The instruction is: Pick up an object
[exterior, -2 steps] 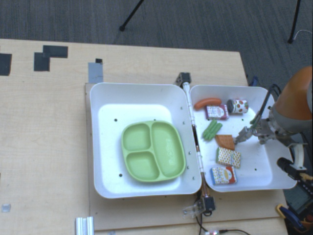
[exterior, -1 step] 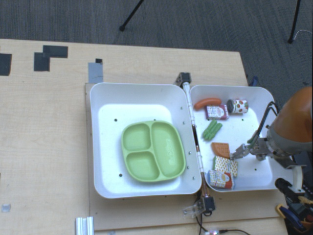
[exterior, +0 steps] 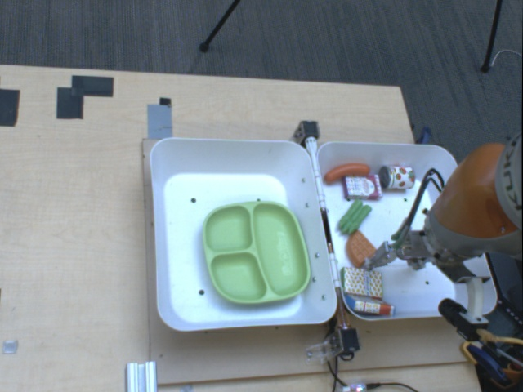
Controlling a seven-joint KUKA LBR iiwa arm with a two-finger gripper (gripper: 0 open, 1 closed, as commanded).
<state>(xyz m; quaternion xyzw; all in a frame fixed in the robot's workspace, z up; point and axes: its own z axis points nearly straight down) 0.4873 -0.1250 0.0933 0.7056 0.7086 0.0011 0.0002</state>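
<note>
The right bin (exterior: 425,296) holds several small items. A red sausage (exterior: 347,171), a maroon packet (exterior: 361,188) and a small can (exterior: 398,177) lie along its far side. A green pea pod (exterior: 354,216) and an orange piece (exterior: 358,247) sit at mid left. A checkered packet (exterior: 363,282) and a tube (exterior: 372,306) rest in the near left corner. My gripper (exterior: 382,256) hangs low over the bin, just right of the orange piece and above the checkered packet. Nothing is seen in its grasp.
The left bin (exterior: 176,219) holds a green divided plate (exterior: 257,251). The arm's orange band (exterior: 478,194) and grey wrist cover the right bin's right side. A cable (exterior: 418,202) runs down to the gripper. The wall between the bins (exterior: 323,219) stands close to the items.
</note>
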